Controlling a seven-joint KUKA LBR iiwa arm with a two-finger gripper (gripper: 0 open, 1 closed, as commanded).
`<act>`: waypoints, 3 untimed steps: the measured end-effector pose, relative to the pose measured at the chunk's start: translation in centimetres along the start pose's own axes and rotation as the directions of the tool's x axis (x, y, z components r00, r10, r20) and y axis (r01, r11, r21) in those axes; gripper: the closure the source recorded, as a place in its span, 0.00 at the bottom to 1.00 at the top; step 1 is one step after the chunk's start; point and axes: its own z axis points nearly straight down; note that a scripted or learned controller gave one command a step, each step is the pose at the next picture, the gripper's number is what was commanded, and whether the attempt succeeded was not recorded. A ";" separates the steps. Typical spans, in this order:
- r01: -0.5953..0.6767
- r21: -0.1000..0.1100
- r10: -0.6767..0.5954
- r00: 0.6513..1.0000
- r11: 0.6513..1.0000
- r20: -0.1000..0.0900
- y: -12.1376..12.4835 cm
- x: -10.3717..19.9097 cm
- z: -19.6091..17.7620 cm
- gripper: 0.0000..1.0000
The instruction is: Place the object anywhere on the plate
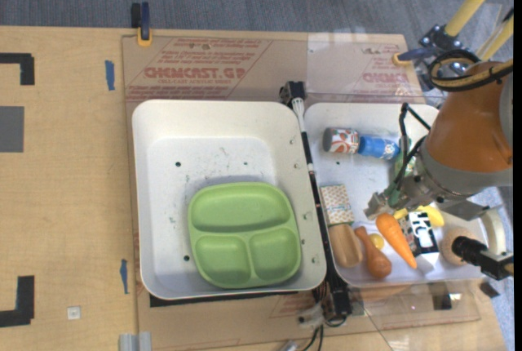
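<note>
Reaching in from the right, I hang over the right bin [356, 119] with my gripper [397, 202] low above its clutter. Whether my fingers are spread or pressed together I cannot tell; my own wrist and orange band hide them from above. Just under and beside me lies the carrot [397, 239], slanting toward the bin's near right corner, not visibly held. Next to it, toward the divider, sit a hot dog bun [343, 244] and a sausage [373, 255], with a small patterned packet [336, 203] above them. A toy bottle with a blue end [359, 144] lies on its side near the far wall. The green plate [243, 234], three compartments, rests in the left bin [163, 137], toward its near side, well apart from me.
</note>
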 end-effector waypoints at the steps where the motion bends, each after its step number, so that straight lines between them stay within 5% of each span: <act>1: -0.045 -0.002 0.045 0.999 0.999 -0.002 2.9 7.8 -1.3 1.00; 2: -0.143 0.001 0.143 0.990 0.990 -0.003 6.2 15.8 -2.7 1.00; 3: -0.145 0.002 0.145 0.989 0.989 0.000 6.1 15.5 -2.7 0.00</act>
